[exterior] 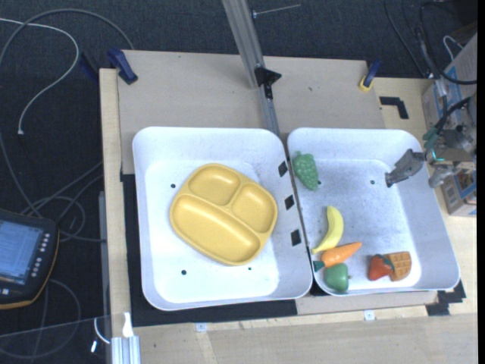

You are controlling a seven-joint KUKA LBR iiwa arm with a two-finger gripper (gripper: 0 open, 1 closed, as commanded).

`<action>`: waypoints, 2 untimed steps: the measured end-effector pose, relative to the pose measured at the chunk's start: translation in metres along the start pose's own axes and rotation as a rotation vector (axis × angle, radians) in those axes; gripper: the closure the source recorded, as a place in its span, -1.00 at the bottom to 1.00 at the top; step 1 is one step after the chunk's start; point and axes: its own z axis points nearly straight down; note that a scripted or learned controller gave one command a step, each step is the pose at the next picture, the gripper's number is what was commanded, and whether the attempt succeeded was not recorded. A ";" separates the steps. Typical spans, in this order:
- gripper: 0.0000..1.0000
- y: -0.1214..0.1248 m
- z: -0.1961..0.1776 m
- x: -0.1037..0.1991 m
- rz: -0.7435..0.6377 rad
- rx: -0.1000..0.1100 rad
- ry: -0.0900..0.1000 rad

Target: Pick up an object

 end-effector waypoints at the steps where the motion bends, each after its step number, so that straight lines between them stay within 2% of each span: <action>1: -1.00 0.000 0.000 0.000 0.000 0.000 0.000; 2: -1.00 0.000 0.042 0.000 0.001 0.004 0.001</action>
